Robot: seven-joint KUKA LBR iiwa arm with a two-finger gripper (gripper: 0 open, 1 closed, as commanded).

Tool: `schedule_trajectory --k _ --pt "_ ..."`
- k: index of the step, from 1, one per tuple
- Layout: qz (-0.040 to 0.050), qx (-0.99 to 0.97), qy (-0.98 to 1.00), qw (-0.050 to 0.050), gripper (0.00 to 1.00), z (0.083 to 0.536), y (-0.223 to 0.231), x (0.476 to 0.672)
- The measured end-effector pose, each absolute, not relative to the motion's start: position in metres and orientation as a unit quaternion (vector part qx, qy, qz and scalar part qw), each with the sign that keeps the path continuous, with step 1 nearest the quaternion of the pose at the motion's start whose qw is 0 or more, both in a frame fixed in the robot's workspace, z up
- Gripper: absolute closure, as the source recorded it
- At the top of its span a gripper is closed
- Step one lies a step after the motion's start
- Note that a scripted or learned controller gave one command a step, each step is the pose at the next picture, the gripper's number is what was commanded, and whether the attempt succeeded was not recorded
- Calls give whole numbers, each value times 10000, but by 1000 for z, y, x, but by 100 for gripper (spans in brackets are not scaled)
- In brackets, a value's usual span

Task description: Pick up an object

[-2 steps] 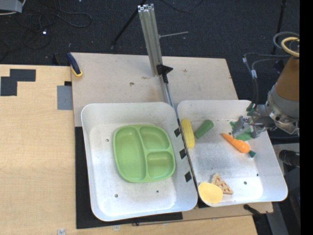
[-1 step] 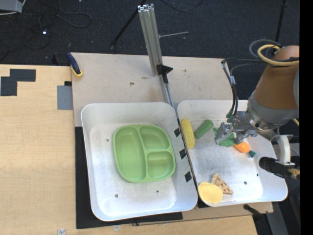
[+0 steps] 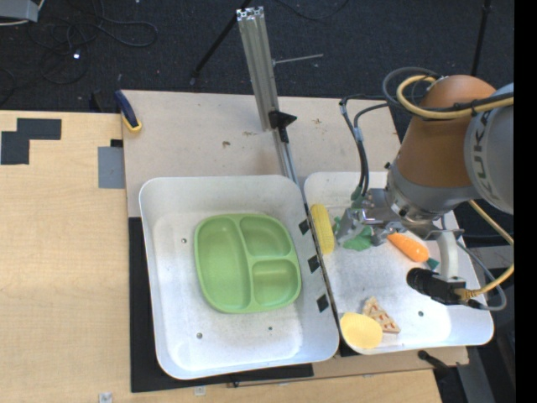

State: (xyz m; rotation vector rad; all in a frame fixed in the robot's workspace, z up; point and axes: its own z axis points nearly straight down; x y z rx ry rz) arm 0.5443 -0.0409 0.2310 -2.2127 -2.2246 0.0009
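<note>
The gripper (image 3: 362, 225) is hovering in the right bin (image 3: 470, 330), just right of the corn cob (image 3: 322, 227), whose long axis is running toward and away from the camera along the left wall. A green item (image 3: 357, 243), possibly a toy vegetable, is lying beneath the gripper; jaw state cannot be told.

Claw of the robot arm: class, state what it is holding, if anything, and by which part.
It cannot be told. The claw is low in the right bin, against a green item beside the yellow corn, but no object is plainly seen in its grip.

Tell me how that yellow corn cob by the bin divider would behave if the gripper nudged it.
The corn cob looks rounded and elongated, so it would probably roll sideways. It lies along the right bin wall, which may stop it.
</note>
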Motion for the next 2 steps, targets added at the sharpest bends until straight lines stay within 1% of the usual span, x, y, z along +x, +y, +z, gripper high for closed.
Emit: schedule_trajectory --k 1,2 --pt "12 -7054 -7088 25 100 222 9 531" --pt "7 -7053 -7089 17 100 227 64 535"
